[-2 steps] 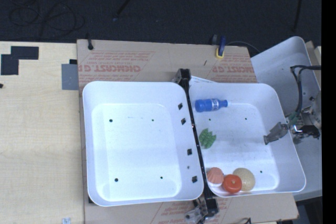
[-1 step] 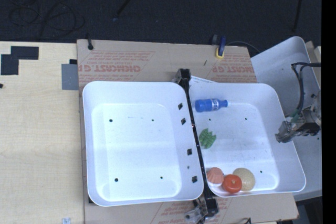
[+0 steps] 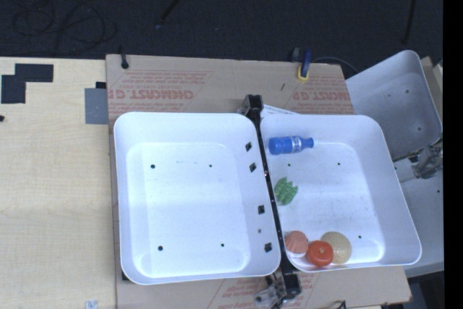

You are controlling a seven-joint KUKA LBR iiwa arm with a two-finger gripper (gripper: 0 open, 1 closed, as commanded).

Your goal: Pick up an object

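- We are looking down on two shallow white bins, smooth, glossy plastic with rounded corners: the left bin and the right bin, touching along a dark clipped seam.
- In the right bin, a blue bottle is lying on its side near the far wall, cylindrical, with a paler band.
- A small green leafy piece, ragged and bumpy, is resting close to the seam.
- In the near corner three round items are crowding together, touching: a pinkish one, a shiny red one and a pale tan one.
- Both bins are sitting on printed brown cardboard over a light wooden bench.
- We cannot tell the gripper's state or whether it is holding anything.
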